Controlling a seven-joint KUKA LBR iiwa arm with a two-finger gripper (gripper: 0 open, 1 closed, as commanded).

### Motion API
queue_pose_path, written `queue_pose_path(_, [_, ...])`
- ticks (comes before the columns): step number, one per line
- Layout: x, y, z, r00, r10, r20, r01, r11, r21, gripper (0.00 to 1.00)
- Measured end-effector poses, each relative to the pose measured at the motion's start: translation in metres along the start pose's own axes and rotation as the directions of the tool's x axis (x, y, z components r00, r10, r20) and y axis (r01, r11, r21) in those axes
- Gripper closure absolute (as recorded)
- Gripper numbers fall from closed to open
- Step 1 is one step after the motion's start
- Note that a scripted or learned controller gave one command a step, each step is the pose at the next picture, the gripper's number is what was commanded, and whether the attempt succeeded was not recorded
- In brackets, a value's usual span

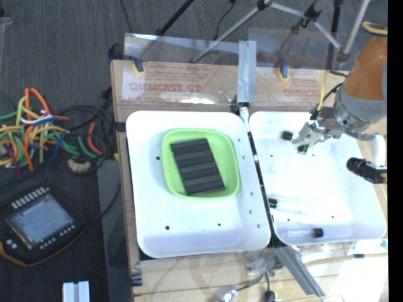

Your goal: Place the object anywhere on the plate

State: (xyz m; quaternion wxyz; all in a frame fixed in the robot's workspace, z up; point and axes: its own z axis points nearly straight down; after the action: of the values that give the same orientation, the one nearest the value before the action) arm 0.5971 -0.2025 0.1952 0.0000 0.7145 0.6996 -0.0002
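A dark grey ridged block (198, 167) lies flat on the green plate (170, 145), which sits in the left white bin (189, 234). My gripper (296, 141) hovers over the upper part of the right white bin (340, 212), well to the right of the plate and apart from the block. Its fingers stand spread with nothing between them. The grey arm with its orange band (368, 74) reaches in from the upper right.
A black part (362, 167) juts in at the right bin's right edge. Small clear pieces with black ends (317, 232) lie near that bin's front. A taped divider (247, 80) rises behind the bins. Coloured cables (31, 134) and a pendant (38, 222) lie left of the bench.
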Motion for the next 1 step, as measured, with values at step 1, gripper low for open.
queue_pose_path(1, [0.0,0.0,-0.0001,1.0,0.0,0.0,0.0,1.0,0.0,0.0])
